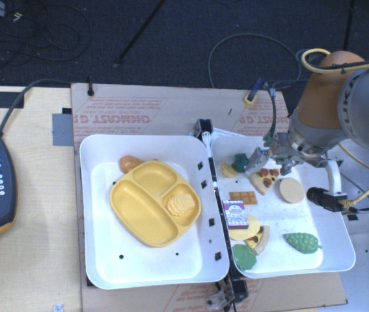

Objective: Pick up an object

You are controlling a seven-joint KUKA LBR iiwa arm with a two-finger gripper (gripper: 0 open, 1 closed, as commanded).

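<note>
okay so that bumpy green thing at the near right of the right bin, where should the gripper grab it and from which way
Judging by its pose, take the bumpy green piece across its narrow width, near the middle, coming straight down. It lies flat and elongated along the bin floor, with bare white on every side, so the fingers have room.

A divided tray [146, 203] lies in the left bin [99, 252]; toy foods, with a pizza slice [263, 179] beside a round cookie [291, 190], lie in the right bin [337, 255].

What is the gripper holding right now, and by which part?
Cannot be told. The gripper is low in the right bin, just above the pizza slice and beside the dark green toy, but no object shows between its fingers.
</note>
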